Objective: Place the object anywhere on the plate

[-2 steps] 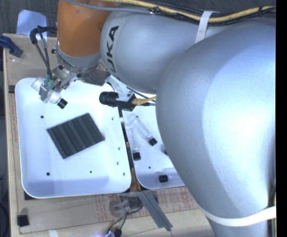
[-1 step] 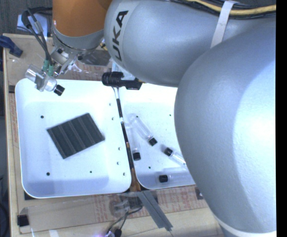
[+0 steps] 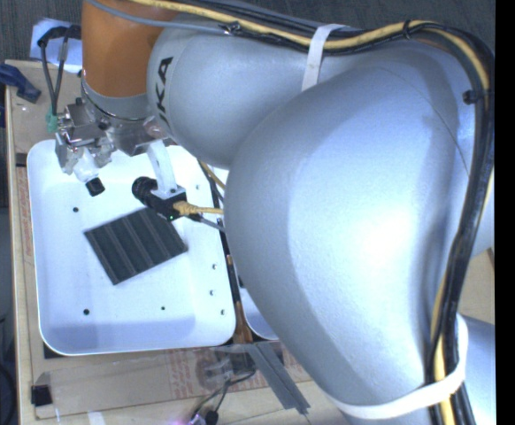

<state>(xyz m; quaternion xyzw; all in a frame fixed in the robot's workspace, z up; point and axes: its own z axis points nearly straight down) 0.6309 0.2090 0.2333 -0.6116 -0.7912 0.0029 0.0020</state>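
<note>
Looming closest to the lens, the grey arm [image 3: 355, 220] covers most of the right bin [image 3: 256, 321]. Its gripper [image 3: 89, 168] hangs over the far corner of the left bin [image 3: 125, 326], and whether it is clenched or released I cannot tell. No loose object is visible; it may be hidden. A dark ribbed plate [image 3: 136, 244] lies bare near that bin's middle, so the placing looks undone. Part of the letters "KUKA" reads on the arm, beside the orange band [image 3: 120, 42]
</note>
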